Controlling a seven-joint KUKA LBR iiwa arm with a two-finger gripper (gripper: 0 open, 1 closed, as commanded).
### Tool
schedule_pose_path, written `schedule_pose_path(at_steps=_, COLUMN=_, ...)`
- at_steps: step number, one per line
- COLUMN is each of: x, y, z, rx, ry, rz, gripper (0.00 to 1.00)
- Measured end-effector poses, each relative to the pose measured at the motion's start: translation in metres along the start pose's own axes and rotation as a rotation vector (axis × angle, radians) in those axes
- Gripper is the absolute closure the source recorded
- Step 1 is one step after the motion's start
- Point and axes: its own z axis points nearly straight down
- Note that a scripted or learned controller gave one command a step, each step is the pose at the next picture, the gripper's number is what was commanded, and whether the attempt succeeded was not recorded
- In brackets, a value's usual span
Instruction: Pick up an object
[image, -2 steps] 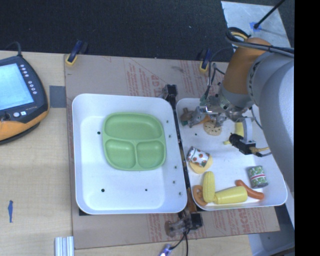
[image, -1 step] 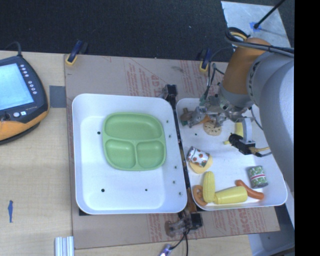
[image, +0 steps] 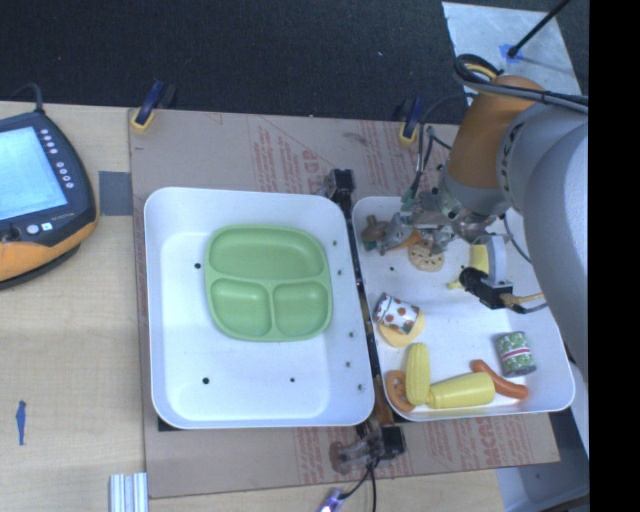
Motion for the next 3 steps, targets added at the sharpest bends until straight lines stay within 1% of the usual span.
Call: schedule_pose_path(at_steps=3, x=0.0026, y=-0.0003, z=-0.0001, rx=0.003, ry=-0.002, rz=-0.001, gripper=0.00)
